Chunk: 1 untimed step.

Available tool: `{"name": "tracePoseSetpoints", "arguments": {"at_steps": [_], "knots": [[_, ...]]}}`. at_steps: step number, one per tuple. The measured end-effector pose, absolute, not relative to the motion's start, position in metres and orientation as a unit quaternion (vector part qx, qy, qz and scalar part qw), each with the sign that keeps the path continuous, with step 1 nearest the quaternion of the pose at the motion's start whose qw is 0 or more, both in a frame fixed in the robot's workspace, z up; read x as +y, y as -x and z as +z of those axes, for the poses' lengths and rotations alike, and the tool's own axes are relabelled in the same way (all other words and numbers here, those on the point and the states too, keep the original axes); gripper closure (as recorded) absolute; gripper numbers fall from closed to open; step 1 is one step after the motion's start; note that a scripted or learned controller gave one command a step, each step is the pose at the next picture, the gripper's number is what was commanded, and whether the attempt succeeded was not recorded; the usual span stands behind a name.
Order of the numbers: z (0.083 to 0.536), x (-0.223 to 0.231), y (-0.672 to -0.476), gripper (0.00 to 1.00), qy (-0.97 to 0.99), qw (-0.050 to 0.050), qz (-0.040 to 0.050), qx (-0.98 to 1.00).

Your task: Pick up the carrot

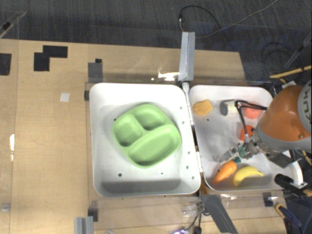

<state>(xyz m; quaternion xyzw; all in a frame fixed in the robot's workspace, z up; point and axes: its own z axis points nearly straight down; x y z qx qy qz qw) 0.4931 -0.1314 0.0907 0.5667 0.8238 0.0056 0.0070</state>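
The carrot (225, 171) is a short orange piece, thick at one end and tapering to a blunt tip toward the lower left. It lies tilted near the front wall of the right bin (209, 145), touching a yellow banana (246, 175) on its right. The arm's orange band (285, 113) hangs over the bin's right side, and the gripper (237, 153) points down and to the left, just above the carrot's thick end. Its fingers look slightly parted with nothing between them, though they are small and dark here. The left bin (102, 135) holds a green divided plate (146, 134).
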Motion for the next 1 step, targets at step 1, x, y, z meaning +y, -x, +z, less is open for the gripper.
{"name": "tracePoseSetpoints", "arguments": {"at_steps": [1], "knots": [[0.0909, -0.1090, -0.4928, 0.00, -0.566, 0.010, 0.0035, 0.824]]}}
